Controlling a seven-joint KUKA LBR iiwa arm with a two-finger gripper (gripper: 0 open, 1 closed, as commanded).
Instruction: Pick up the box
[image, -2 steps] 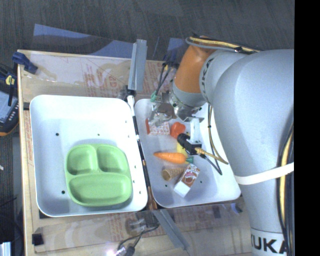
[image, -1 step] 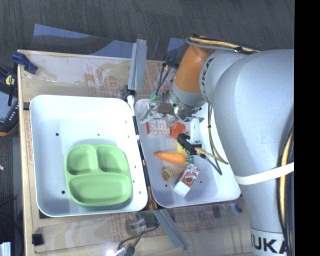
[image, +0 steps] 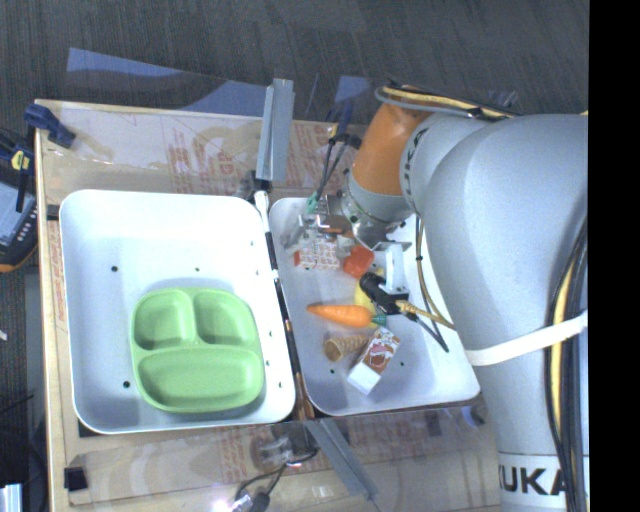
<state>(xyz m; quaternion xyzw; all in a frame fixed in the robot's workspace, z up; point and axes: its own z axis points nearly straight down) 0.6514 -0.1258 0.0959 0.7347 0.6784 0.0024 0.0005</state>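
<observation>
A small brown carton-like box (image: 376, 356) with a white end lies tilted near the front of the right bin (image: 440, 385). A second small box (image: 322, 257), white with red print, lies at the back of that bin. My gripper (image: 318, 226) hangs at the bin's back left corner, directly over the red-printed box and very close to it. The arm's wrist hides part of that corner. The brown box is well apart from the gripper, toward the near edge.
An orange carrot (image: 341, 315) lies across the middle of the right bin, with a red piece (image: 358, 264) behind it, a yellow piece (image: 363, 298) beside it and a brown cone-like item (image: 340, 347) in front. The left bin (image: 90, 230) holds a green divided plate (image: 198, 350).
</observation>
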